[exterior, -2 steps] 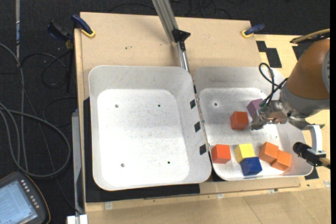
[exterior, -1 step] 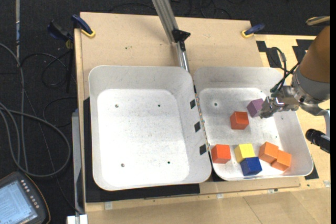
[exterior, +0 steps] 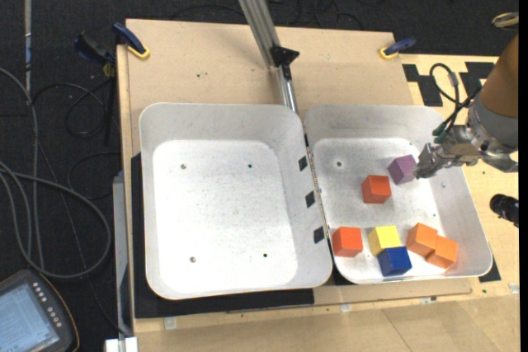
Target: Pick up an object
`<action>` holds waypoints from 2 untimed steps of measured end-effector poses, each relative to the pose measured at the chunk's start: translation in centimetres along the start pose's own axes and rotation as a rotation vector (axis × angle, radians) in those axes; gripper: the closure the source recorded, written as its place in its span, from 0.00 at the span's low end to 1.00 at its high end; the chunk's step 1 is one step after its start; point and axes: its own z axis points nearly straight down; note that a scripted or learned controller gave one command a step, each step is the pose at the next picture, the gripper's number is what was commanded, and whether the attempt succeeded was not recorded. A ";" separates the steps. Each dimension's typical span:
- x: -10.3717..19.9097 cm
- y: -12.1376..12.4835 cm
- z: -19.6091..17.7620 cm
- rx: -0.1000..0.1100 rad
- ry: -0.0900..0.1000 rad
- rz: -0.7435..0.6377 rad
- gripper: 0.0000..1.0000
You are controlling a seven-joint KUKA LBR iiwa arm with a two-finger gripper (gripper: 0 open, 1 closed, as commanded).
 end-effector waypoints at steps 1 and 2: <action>4.7 -0.6 -1.2 0.003 0.004 -0.005 1.00; 10.1 -1.6 -0.4 0.006 0.004 -0.005 1.00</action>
